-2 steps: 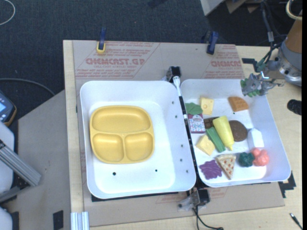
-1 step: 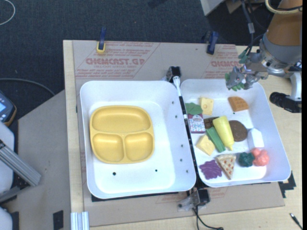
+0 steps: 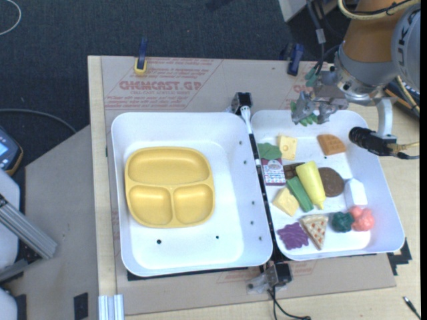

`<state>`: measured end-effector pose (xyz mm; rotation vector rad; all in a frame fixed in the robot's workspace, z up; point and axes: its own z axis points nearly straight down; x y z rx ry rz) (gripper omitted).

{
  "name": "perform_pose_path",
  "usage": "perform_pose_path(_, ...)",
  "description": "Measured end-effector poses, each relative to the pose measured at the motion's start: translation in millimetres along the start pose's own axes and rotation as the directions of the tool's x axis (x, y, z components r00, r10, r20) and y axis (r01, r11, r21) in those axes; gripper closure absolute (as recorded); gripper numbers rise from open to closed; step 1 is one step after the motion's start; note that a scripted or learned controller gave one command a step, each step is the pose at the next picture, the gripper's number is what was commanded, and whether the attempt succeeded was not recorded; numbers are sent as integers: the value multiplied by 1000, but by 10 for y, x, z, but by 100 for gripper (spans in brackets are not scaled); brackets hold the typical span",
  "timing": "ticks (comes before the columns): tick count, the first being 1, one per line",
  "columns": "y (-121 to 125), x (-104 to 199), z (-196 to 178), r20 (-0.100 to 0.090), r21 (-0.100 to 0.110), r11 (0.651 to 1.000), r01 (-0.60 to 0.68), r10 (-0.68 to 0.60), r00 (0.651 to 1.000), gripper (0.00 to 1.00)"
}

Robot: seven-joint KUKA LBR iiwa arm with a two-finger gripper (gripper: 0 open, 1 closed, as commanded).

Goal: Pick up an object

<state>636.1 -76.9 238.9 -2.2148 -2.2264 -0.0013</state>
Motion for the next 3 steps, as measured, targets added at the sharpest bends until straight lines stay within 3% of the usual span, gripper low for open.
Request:
perform_pose_path(1,114,489,247,0,4,1000,0,0,1000,100)
perform_pose_path(3,109,506,30,2,-5,1000,-4,4,1000,100)
